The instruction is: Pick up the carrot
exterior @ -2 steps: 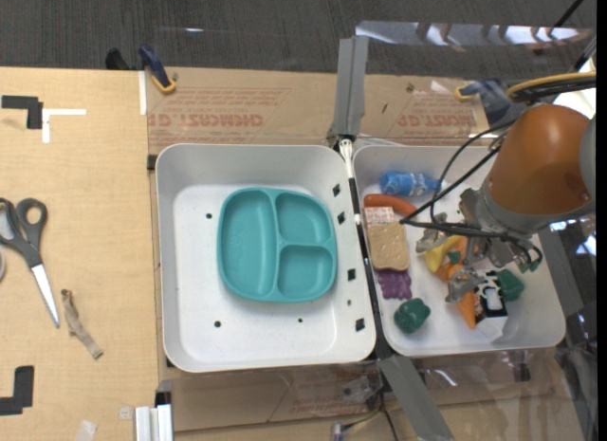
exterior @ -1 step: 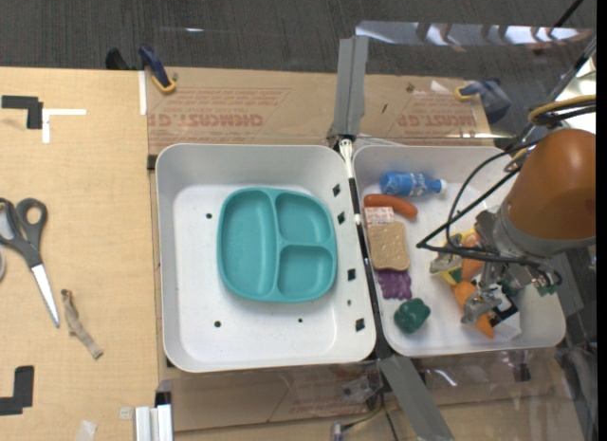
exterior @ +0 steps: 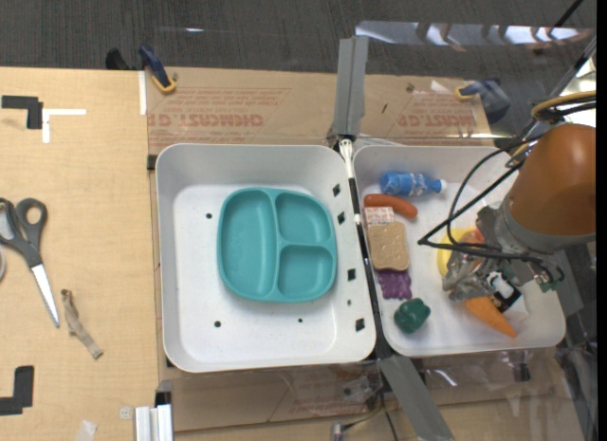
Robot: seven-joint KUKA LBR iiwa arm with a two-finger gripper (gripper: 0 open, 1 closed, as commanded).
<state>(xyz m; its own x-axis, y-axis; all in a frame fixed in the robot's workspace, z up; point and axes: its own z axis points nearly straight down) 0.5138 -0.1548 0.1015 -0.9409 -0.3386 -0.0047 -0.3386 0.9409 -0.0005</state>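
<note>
The carrot [exterior: 491, 314] is seen in the right white bin [exterior: 446, 337], near its front right corner, lying flat on the bin floor with the thin end pointed toward the front edge. The end effector [exterior: 471, 281] is placed just above and beside the thick end of the carrot, but whether it is spread or pressed together cannot be told, because the metal parts and cables are mixed together in the view. Nothing is shown to be held. The carrot is judged to be a toy of plastic: light, stiff and rather smooth, so it can slip out if it is taken at the tapered tip. A hold across the thick middle part, at a right angle to its length, is judged to be safer. The yellow item [exterior: 453, 247] lies close behind, and the green pepper-like toy [exterior: 413, 316] is a little to the left, so little free room is left. The teal divided plate [exterior: 278, 244] is in the left bin [exterior: 180, 268], well apart.
</note>
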